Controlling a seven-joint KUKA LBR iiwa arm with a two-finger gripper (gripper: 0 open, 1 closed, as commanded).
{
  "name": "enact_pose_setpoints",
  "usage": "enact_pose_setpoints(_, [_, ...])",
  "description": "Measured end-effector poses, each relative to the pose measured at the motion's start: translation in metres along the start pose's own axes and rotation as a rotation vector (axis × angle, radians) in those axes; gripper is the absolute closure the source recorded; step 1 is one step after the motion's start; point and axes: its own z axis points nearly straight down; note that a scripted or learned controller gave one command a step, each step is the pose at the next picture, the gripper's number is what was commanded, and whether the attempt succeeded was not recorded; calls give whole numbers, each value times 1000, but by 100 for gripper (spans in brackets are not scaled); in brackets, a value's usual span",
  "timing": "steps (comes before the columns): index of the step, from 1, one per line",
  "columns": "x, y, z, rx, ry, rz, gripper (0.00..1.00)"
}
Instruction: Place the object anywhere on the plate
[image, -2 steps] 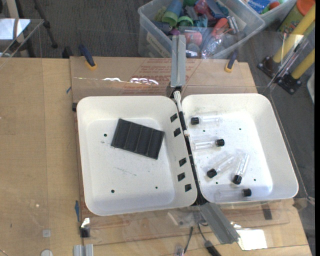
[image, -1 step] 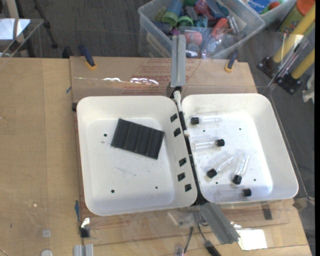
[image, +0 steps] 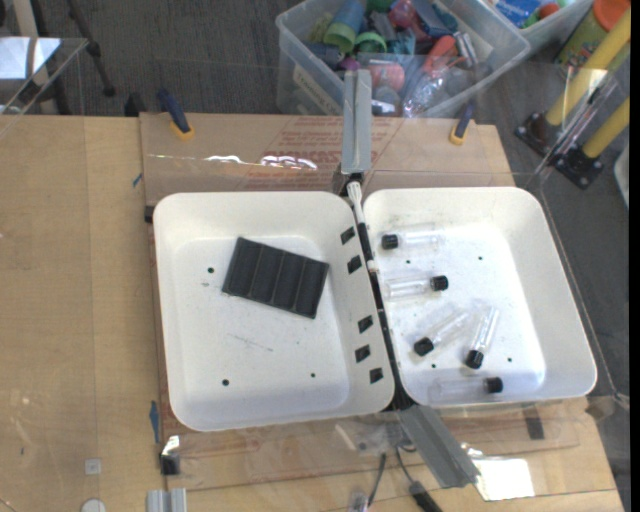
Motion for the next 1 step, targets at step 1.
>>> enact_pose_setpoints(1, [1,1,-11,-4,-4,-2,100])
